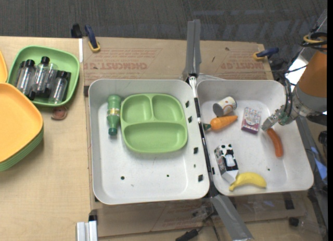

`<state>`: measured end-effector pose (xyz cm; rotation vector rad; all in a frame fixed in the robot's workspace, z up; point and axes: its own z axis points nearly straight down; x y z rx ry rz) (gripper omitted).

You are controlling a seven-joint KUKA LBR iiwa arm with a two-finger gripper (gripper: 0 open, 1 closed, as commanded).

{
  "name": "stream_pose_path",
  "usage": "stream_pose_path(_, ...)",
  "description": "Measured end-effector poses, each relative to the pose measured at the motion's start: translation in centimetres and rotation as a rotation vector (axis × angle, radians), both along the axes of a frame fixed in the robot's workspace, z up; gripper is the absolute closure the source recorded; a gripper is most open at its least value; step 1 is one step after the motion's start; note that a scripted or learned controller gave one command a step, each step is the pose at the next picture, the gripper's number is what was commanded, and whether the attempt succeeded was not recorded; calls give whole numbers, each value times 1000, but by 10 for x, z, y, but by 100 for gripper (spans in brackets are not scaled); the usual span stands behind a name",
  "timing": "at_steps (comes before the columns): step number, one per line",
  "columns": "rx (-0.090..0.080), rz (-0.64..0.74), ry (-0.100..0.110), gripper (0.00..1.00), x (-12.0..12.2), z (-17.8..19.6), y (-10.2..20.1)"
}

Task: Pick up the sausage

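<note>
Here, your gripper [271, 123] hangs just above the sausage's [275, 141] upper end; I can't tell its state. Expect it light, smooth and prone to rolling, so pinch across its middle.

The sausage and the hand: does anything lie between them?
No. In the camera view the hand sits right above the upper end of the sausage, with bare white floor of the right bin around them.

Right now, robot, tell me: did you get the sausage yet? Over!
End effector just above sausage's upper end. Sausage lying on right bin floor, not lifted. Pink packet beside it, not blocking.
</note>
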<state>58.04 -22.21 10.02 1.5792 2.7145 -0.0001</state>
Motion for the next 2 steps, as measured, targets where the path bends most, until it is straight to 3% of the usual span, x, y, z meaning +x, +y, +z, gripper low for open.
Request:
stream_pose_path(1,0,14,1,100,-37,-9,0)
stream_pose_path(2,-1,-234,-1,100,19,40,0)
